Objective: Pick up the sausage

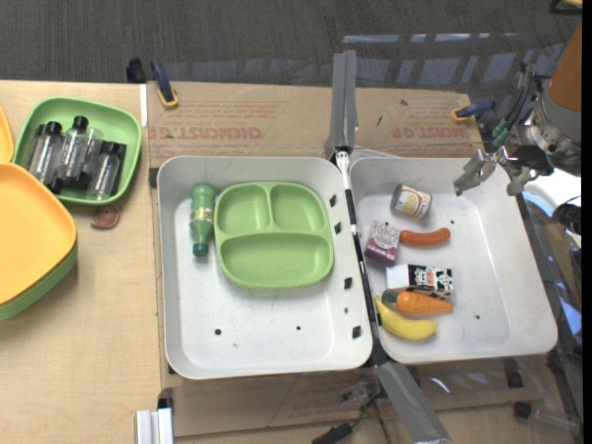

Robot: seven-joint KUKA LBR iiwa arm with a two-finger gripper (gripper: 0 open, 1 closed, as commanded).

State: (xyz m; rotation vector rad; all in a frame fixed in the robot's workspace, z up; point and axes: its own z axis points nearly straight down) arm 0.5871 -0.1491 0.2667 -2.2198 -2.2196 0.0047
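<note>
**Reddish sausage untouched in the right bin, fingers spread and empty above the far rim**

Reddish-brown sausage [425,238] lying flat, lengthwise across the middle of the right bin [518,326], on the white floor. Just to its left, touching or nearly so, a small purple packet [381,243]. Just beyond it, toward the far wall, a small tin can [411,201] tipped on its side, close but apart. Nearer the camera, a black-and-white printed box [430,278], then a carrot [424,303] resting against a banana [407,326] at the bin's near left.

Farther out, in the left bin [268,340]: a green divided plate [274,232] with a green bottle [202,217] lying beside its left edge. On the bench [74,359] at far left, a stack of yellow plates [32,248] and a green tray of small bottles [79,151].

Gripper [492,172] up at the right bin's far right corner, well apart from the sausage and seemingly above rim level. Fingers spread wide, nothing between them.

Judged progress: at the very start. No contact, no grasp, no lift. Left to do: travel inward and left over the bin, line up across the sausage's short width, descend, close, raise. Likely snag: packet and can crowding the left end and far side, so a grasp nearer the free right end looks safer.
</note>
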